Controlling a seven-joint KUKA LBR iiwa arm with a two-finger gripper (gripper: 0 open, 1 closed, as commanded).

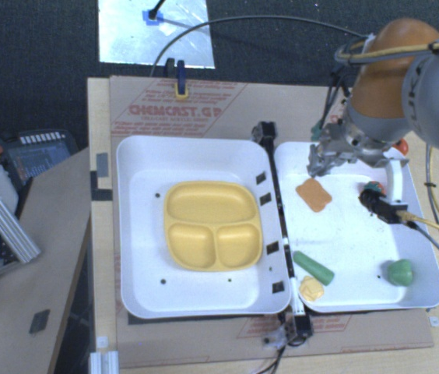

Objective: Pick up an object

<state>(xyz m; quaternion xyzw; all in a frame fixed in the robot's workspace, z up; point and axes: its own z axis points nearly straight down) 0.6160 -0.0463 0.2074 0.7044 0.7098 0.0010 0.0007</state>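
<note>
1. On the left side of the bench, left bin (143, 170): white, shallow. One yellow tray (212, 224) with three compartments lies flat near its middle, apart from all four walls.
2. Right bin (352, 240) sits beside it, the two rims touching along the centre line.
3. Right bin, near-left corner: small yellow chunk (310, 289) close to the left wall. Green cylinder (314, 267) lies on its side just behind it, angled. I can't tell if the two touch.
4. Right bin, far-left area: orange flat piece (314, 195) lies flat on the floor, well apart from the cylinder.
5. Gripper (318, 166) is over the far-left part of the right bin, pointing down, just behind the orange flat piece and close to it. Contact with the piece can't be made out. How wide it's open, and whether it has anything, can't be told from this angle.
6. Right bin, near-right corner: green round object (400, 272), alone by the right wall.
7. Arm (437, 107) enters from the right, orange band (387, 65) above the wrist.
</note>
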